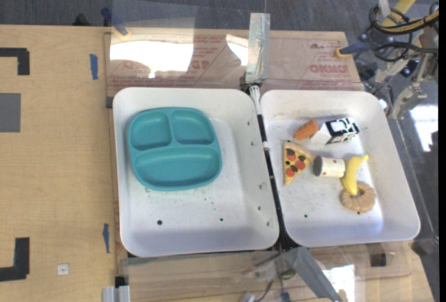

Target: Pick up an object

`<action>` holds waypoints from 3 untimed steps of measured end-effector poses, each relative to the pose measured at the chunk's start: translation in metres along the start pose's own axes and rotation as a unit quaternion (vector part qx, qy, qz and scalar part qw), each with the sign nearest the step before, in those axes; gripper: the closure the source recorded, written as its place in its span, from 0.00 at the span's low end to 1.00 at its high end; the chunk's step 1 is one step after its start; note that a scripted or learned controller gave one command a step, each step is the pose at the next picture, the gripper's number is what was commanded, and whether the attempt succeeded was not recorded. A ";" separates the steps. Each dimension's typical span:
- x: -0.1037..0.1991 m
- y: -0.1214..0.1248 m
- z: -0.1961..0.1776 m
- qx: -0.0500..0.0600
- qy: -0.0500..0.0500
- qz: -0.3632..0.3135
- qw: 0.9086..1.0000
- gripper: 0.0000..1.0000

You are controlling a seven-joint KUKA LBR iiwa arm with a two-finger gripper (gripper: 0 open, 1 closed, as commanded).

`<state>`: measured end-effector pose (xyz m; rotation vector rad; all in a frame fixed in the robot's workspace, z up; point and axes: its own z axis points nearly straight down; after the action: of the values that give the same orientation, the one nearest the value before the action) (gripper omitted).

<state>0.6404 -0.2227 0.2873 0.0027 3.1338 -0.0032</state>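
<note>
The right bin (397, 224) holds the small things. Nearest the front rim lies a doughnut (358, 199), touching the banana (354, 174) just behind it. Beside the banana sit a small cylinder (328, 167) and a pizza slice (295, 160). Farther back are an orange piece (306, 130) and a black-and-white toy (341, 130). The left bin (174, 224) holds a teal divided plate (174, 148).

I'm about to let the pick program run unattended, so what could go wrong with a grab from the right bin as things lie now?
1. The pizza slice, the small cylinder, the banana and the donut lie crowded together, so the hand may nudge or catch a neighbour.
2. The pizza slice looks flat on the right bin, which may make it slip out of a pinch.
</note>
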 end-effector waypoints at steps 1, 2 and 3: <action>0.001 0.013 0.103 -0.001 0.004 0.165 0.986 0.00; -0.016 0.086 0.191 0.000 0.002 0.194 0.981 0.00; -0.019 0.087 0.179 0.000 -0.004 0.192 0.981 1.00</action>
<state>0.6607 -0.1356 0.1088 0.6039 3.0676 -0.0015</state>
